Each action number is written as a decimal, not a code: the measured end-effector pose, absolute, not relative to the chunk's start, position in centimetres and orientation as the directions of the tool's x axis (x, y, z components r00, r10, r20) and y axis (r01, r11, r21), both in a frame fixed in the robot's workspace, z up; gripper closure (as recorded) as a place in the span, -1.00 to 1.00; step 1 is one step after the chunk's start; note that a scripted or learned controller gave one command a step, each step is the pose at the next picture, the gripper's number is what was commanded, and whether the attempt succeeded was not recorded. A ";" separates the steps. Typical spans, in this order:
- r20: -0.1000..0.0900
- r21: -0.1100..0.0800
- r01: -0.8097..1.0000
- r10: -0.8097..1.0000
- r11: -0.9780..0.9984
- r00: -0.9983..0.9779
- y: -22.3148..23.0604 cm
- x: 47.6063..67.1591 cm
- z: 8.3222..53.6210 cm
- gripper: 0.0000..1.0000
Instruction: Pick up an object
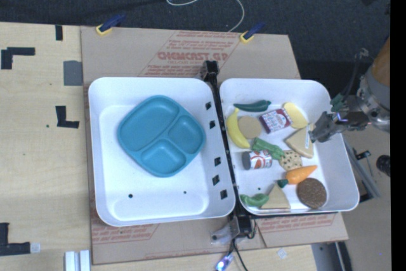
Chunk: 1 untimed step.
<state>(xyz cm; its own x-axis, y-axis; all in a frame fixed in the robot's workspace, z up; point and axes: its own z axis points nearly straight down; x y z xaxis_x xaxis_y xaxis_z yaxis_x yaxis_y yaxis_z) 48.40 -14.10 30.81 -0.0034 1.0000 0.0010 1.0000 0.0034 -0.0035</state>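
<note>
Carrot [299,174] lying crosswise, tip pointing right.

Toy food [274,155], seemingly loose, in right bin [336,168]

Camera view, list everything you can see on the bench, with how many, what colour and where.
Bins: two, white, side by side on cardboard.
Divided plate: one, blue, left bin.
Banana: one, yellow, right bin's left side.
Chilli: one, green, right bin's top.
Lemon: one, yellow, upper right.
Can: one, red and white, centre.
Carrot: one, orange, lower centre.
Round patty: one, brown, lower right corner.
Clamps: two, yellow and blue, cardboard's top edge.
Cable: one, white, above.
Gripper: one, dark, over the right bin's right edge.
</note>
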 end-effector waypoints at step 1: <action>0.000 0.016 1.000 1.000 0.010 -0.010 -6.8 48.5 45.6 1.00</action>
